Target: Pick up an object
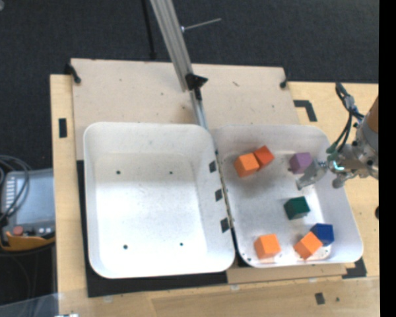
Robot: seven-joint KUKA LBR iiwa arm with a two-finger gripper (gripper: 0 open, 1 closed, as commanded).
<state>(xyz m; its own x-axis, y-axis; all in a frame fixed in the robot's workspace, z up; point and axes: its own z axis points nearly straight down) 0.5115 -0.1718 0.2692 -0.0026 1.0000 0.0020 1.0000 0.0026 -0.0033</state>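
Observation:
The right bin [251, 144] holds several small blocks. Two orange blocks [253, 161] touch each other near its back left. A purple block [301, 162] lies to their right, a dark green block [296, 207] sits in the middle, and along the front are an orange block [267, 246] and an orange block [308, 245] touching a blue block [323, 233]. My gripper [323, 175] hangs over the right side of this bin, just right of the purple block, open with nothing between its fingers [307, 177].
The left bin [152, 197] lies beside the right one, with a low divider between them. A slanted metal rail [175, 38] rises from the back of the bench. Cables and a grey box [20, 203] sit off the bench at the left.

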